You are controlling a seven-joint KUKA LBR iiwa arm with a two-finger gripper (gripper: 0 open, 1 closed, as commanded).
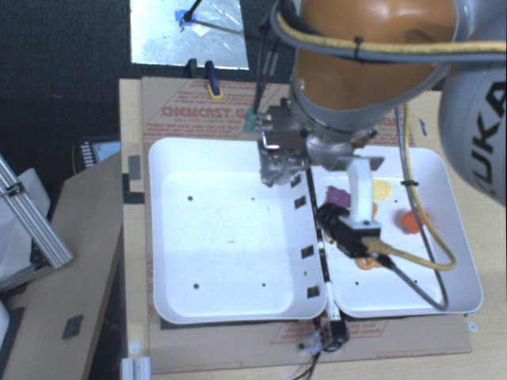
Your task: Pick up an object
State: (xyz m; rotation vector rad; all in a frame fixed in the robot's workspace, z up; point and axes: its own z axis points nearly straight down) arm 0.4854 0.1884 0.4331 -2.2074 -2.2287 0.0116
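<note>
Camera view, looking down at a slant: the task names no particular object, and the loose things lie in the right bin [463, 287], toward its far half. A purple object [338, 196] sits near the bin's left wall, close to the divider between the bins. Beside it, nearer the far edge, is a pale yellow object [382, 189], and an orange-red object [409, 223] lies farther toward the bin's right side. A small orange object [367, 264] rests near the middle of that bin, partly hidden under a black part of the arm's hardware. The gripper [279, 172] hangs over the far edge of the left bin [170, 299], just beside the divider, and nothing can be seen between its fingers; whether the claw is apart or together I cannot tell. Above it the arm's orange band [372, 30] covers the top of the picture. A yellowish cable [420, 261] loops across the right bin. Both bins rest on a cardboard sheet [190, 105] with red printing.
</note>
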